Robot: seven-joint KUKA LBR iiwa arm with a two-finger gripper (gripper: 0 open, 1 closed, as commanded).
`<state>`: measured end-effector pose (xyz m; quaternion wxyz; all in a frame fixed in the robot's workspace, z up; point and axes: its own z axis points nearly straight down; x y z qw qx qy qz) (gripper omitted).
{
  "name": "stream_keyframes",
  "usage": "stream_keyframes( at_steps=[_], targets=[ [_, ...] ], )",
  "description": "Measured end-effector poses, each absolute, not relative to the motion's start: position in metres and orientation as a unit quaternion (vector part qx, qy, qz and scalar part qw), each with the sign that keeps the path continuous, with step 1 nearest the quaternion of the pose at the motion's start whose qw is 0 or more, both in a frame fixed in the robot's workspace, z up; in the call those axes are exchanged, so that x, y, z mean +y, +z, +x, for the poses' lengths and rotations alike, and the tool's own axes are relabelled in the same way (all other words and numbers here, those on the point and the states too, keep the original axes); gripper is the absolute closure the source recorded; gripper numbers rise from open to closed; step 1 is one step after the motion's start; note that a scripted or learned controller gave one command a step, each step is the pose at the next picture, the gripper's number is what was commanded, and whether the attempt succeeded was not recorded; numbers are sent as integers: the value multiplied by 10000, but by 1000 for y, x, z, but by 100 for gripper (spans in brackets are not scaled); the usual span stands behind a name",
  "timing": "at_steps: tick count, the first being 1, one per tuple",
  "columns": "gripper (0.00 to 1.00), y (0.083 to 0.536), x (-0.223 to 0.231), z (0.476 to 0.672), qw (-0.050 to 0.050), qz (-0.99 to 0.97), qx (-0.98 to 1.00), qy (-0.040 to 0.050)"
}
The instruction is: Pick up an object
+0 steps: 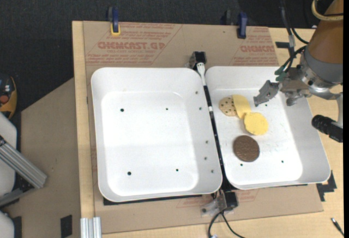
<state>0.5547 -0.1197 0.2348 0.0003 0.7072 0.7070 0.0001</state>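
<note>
- The tool (268,93) hangs over the right bin (305,168); its opening cannot be told.
- Yellow wedge (241,106) just left of it.
- Yellow disc (256,123) and brown disc (246,148) below it.

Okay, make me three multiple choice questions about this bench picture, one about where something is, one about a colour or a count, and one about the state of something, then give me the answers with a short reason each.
1. Which bin holds the food-like pieces?
A. the left bin
B. the right bin
C. both bins

2. What colour is the round disc nearest the front edge of that bin?
A. dark brown
B. bright green
C. white

3. Where is the gripper?
A. resting in the left bin
B. clamped around the brown disc
C. above the right bin, beside the yellow pieces, with nothing seen between its fingers

Answers:
1. B: the speckled cookie, the yellow block and the yellow round piece all lie in the right bin.
2. A: the brown disc is plainly dark brown.
3. C: the gripper sits over the right bin, up and to the right of the yellow block, and no piece shows between its fingers.
</note>
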Motion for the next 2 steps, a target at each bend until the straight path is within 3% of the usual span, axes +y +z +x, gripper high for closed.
stream_keyframes(
  at_steps=[1, 2],
  targets=[
    [0, 92, -117, 542, -53, 7074, 7068, -32],
    [100, 110, -118, 546, 7, 7077, 7065, 4]
  ],
)
